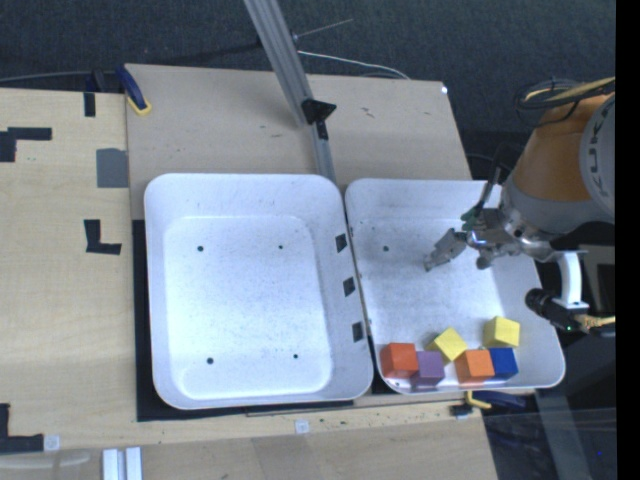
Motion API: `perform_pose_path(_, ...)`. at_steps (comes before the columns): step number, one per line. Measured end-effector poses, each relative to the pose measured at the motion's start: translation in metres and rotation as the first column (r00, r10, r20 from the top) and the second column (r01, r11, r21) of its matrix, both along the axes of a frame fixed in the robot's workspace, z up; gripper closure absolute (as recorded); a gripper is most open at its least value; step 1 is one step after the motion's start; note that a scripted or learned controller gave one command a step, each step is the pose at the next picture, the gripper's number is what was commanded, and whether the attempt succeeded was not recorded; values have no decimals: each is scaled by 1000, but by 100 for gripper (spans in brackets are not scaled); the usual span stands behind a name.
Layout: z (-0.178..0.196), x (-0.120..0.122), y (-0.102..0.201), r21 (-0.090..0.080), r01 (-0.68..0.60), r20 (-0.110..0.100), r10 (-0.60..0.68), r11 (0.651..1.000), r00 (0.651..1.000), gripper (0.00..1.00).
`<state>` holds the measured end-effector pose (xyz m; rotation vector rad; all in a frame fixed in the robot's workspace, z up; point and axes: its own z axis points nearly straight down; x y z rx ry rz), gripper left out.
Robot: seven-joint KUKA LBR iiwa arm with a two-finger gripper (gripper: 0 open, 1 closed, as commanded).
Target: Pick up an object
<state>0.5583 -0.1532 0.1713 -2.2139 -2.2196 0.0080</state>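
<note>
Several small cubes lie along the near edge of the right bin (400,208): a red-orange cube (400,357), a purple cube (430,367), a yellow cube (450,344), an orange cube (474,365), a blue cube (504,363) and a second yellow cube (503,330). My gripper (460,260) hangs over the middle of the right bin, well behind the cubes. Its two fingers are spread open, one slanting left and one to the right, with nothing between them.
The left bin (160,268) stands beside the right one. A metal pole (285,53) slants up from the bench behind the bins. The grey arm with its orange band (560,158) comes in from the right.
</note>
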Motion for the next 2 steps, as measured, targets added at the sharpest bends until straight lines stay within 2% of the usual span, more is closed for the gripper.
perform_pose_path(1,76,3,-9,-2,2,7,-2,1000,1000,0)
perform_pose_path(2,-32,-65,-43,1,7,-3,-7,1000,1000,0)
